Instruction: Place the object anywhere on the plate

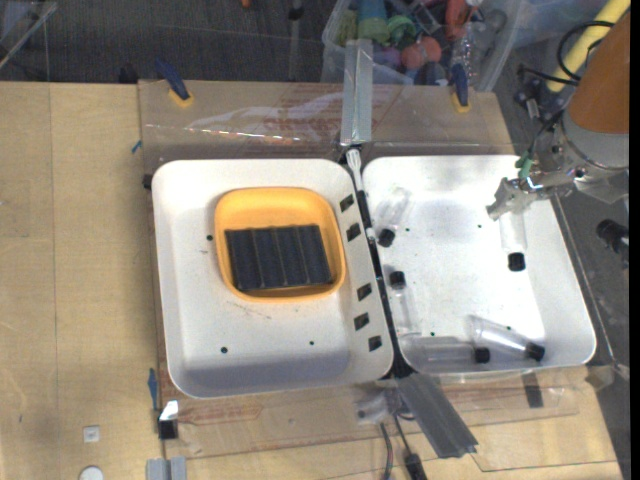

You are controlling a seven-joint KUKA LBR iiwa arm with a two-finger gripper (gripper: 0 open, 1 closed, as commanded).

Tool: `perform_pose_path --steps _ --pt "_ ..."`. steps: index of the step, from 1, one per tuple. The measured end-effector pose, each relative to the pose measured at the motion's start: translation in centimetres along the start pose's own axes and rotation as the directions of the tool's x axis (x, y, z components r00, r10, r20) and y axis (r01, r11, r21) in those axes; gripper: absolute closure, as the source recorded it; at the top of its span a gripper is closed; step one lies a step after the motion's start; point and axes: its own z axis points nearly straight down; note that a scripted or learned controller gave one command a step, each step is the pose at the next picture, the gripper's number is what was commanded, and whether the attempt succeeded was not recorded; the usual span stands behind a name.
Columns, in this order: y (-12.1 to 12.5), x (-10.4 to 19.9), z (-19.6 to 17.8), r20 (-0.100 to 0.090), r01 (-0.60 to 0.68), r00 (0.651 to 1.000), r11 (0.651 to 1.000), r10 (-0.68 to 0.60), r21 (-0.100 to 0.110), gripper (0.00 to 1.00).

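Hanging over the far right part of the right bin (560, 268), the gripper (512, 193) shows as a pale metal piece under the grey wrist. Whether it is spread or pressed together cannot be told from this angle. Just below it in the view lies a clear tube with a black cap (514, 240), lengthwise on the white floor, cap end pointing away from the gripper. Its upper end sits right at the gripper's tip, and contact between them cannot be made out.

Further out in the same bin lie other capped tubes. A second clear tube (503, 339) lies tilted near the front right corner. A third tube (440, 350) lies along the front wall. A fourth tube (391, 209) lies close to the divider between the bins.

Across that divider, in the left bin (185, 298), sits the orange-yellow plate (276, 200) — well apart from the gripper and from every tube. A dark ribbed slab (278, 256) lies flat on the plate, covering most of its middle.

Behind the bins stands a clear tub of coloured toys (415, 18).
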Motion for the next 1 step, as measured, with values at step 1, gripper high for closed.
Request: perform_pose_path --steps 1 --pt "4.91 0.18 1.2 0.0 0.104 0.995 0.995 -0.104 -0.001 1.0"
